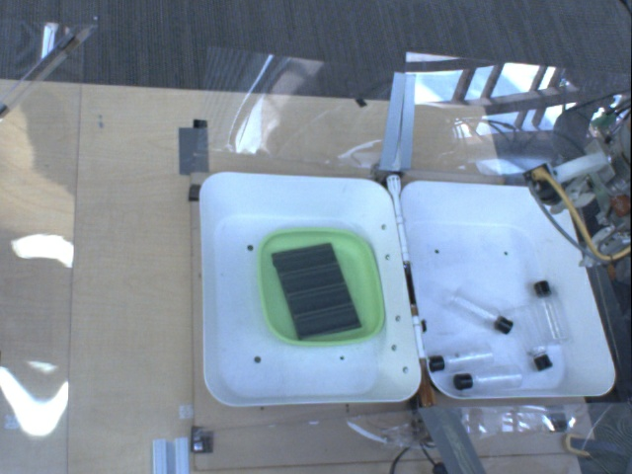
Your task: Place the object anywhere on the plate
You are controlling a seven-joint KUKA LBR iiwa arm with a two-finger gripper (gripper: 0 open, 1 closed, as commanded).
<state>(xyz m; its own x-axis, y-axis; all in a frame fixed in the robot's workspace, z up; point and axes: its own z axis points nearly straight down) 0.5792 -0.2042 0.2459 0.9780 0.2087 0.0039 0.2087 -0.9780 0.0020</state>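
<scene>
A square green plate [270, 265] sits in the middle of the left white bin [222, 363]. A dark grey ridged rectangular block [315, 290] lies flat on the plate, a little askew, well within its rim. In the right white bin [434, 215] lie several clear plastic tubes with black caps. One tube [478, 311] is near the bin's middle, another [547, 314] is toward its right side, and two more [464, 359] rest along its front wall.
Cables and grey arm hardware [600, 181] crowd the right bin's far right corner. A metal bracket [398, 126] stands behind the seam between the bins. The wooden bench [99, 265] stretches to the left under a glossy transparent sheet.
</scene>
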